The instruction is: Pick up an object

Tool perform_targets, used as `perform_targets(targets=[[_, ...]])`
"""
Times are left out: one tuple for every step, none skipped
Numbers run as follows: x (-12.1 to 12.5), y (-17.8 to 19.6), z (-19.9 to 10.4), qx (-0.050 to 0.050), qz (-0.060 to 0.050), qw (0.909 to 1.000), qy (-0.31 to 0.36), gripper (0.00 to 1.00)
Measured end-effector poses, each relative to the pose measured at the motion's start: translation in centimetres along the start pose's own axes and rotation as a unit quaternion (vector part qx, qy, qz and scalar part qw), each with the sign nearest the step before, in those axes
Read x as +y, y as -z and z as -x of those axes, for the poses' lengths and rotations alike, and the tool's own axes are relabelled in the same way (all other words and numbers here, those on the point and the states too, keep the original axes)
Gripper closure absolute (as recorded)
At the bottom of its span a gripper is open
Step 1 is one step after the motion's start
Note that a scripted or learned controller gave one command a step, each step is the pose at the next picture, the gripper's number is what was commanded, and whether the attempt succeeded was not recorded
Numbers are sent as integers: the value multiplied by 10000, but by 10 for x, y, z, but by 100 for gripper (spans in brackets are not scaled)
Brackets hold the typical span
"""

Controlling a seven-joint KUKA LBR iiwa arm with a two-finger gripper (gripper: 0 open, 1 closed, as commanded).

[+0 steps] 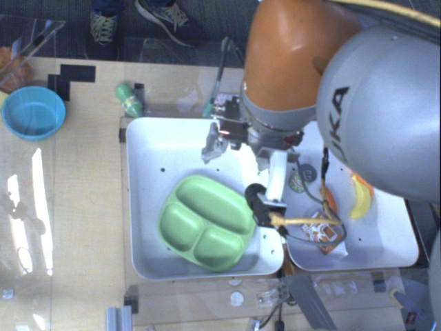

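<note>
Green divided tray (204, 223) in left bin (148, 185); tool (212, 145) over same bin.

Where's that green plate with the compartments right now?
In the camera view, the green divided plate lies inside the left white bin, toward its near right corner. The blue bowl sits outside, far left.

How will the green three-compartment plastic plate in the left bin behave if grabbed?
The green three-compartment plastic plate looks moulded, so probably stiff. Its glossy surface may slip. Wide and shallow, it would likely tilt if lifted by one edge.
</note>
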State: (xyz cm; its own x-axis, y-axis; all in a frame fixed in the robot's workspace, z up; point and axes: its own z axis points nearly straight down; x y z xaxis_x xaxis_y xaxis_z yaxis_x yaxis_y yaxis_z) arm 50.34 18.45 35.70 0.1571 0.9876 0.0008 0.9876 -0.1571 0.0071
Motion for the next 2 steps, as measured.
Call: perform_targets(targets=[[-24, -121, -47, -35, -48, 9797, -2006, 0], [-11, -251, 43, -26, -39, 9473, -3203, 0]])
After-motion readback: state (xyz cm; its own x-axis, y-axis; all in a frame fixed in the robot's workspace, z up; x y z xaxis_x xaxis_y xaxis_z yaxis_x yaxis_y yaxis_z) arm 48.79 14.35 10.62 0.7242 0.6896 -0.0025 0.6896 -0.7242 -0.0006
